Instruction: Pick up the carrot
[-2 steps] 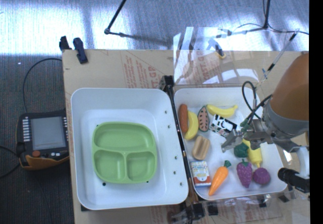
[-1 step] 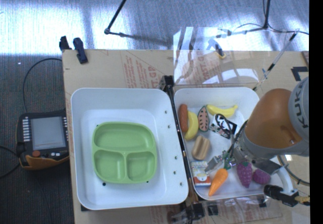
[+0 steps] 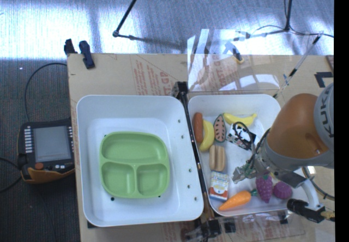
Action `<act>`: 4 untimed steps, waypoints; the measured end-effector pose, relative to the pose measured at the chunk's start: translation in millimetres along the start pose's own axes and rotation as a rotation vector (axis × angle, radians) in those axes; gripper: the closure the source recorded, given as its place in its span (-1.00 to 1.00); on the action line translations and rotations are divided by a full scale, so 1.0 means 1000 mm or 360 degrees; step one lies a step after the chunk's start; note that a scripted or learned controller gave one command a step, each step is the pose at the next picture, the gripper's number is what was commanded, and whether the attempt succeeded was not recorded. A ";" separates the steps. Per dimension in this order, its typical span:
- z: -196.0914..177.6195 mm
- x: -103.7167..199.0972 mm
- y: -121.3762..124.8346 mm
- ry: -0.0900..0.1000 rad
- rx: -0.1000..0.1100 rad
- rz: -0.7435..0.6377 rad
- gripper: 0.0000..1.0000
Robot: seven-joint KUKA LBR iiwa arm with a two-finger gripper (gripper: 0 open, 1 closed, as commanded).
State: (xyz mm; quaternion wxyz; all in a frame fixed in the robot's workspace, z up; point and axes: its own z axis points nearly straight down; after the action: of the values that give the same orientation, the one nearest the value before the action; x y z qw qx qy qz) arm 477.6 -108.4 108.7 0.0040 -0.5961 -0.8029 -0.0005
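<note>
One carrot (image 3: 236, 200) lies in the right bin (image 3: 272, 102); whether the pincer (image 3: 243, 172) above it is open, I cannot tell.

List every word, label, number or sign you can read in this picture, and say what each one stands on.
"KU", the visible letters on the grey arm at the right edge; the rest is cut off.
Red printing on the cardboard bench top: upside down and too blurred to read.
Print on the small carton in the right bin: too small to read.
Teach pendant screen: nothing legible.
</note>
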 end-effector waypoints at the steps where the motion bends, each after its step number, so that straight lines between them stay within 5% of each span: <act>1: 0.000 0.000 0.000 0.0000 0.0000 0.0000 -1.00; 2: 0.014 0.001 0.003 -0.0016 -0.0018 -0.0388 -1.00; 3: 0.013 0.008 0.011 -0.0049 -0.0038 -0.1121 -1.00; 4: 0.015 0.009 0.049 -0.0011 0.0002 -0.0730 -1.00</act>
State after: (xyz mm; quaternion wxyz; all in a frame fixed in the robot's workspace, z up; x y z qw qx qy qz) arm 522.2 -85.8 93.7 0.0014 -0.3979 -0.9174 0.0012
